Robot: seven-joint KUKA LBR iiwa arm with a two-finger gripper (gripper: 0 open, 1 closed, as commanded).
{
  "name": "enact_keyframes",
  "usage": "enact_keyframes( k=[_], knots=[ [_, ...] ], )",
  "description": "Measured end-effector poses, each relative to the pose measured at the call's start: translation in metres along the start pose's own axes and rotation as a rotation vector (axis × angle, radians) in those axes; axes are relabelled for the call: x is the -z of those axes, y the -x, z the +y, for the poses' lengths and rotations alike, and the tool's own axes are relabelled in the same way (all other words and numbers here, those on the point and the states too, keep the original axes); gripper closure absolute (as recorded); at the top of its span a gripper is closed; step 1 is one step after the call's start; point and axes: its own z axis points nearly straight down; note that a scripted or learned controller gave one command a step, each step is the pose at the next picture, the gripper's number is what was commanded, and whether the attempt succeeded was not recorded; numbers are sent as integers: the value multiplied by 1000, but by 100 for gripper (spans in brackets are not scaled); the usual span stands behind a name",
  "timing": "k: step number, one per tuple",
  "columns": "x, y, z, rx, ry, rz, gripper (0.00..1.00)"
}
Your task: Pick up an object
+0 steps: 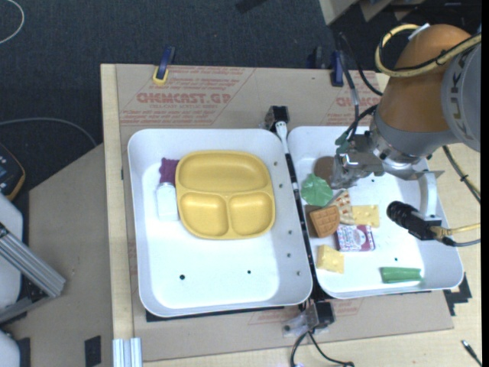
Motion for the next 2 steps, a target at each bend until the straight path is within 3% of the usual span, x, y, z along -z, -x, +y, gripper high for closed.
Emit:
enact_keyframes(
  k=[2],
  knots=[
    [20, -2, 7, 2, 5, -1, 100]
  ],
)
